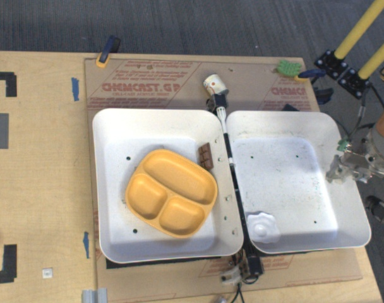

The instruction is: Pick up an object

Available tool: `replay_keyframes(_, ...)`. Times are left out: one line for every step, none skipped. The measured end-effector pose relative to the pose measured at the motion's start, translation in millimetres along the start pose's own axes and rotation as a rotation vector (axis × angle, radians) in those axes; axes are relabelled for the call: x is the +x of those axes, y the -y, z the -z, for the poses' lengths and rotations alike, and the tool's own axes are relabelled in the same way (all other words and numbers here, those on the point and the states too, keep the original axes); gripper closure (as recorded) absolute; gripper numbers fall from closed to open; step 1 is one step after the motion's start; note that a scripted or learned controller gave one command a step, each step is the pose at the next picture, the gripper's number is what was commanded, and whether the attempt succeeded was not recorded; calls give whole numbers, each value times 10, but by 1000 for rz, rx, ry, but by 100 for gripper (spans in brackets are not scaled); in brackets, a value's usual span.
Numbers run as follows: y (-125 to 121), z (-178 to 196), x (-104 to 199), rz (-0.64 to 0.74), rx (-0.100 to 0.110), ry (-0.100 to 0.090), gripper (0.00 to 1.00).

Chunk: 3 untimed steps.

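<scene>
From my seat I see the gripper (351, 167) at the right rim of the right bin (324, 229), its metal parts bunched at the edge; I cannot tell how it stands or whether it has hold of anything. The yellow divided tray (172, 192) lies in the left bin (110, 169) (three compartments, facing up), with a small brown block (205, 156) just beside its upper right corner. A white object (263, 226) sits in the right bin's near left corner.
</scene>
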<state>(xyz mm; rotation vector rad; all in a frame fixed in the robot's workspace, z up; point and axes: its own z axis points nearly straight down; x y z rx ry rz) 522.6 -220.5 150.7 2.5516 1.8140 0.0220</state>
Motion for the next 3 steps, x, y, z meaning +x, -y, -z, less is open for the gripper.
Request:
replay_keyframes(-168, 520, 111, 146, 16, 4, 100)
replay_keyframes(-401, 538, 254, 480, 15, 2, 100)
replay_keyframes(-906, 386, 283, 776, 14, 0, 100)
